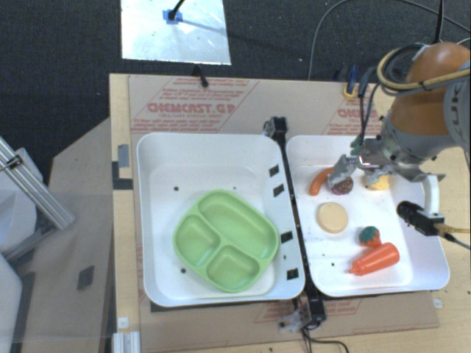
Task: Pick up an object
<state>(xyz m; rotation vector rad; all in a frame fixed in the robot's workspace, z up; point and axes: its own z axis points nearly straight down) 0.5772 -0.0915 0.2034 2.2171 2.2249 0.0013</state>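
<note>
Two bins sitting side by side on the bench (221, 98). Left bin (158, 160) holding a divided plate (224, 240), lying toward its near edge. Right bin (434, 271): carrot (375, 259) lying near the near right corner, round disc (332, 217) sitting mid-bin, dark round piece (342, 186) and small curved piece (319, 181) lying toward the far left corner. Gripper (344, 171) hanging over the dark round piece.

Right bin holds five objects. Dark red round item (342, 186) lies near the far side, a small orange piece (319, 181) just beside it. Yellow piece (378, 182) is partly hidden. Tan disc (333, 218) lies flat, centrally. Orange carrot (374, 258) with green top lies nearest.
</note>
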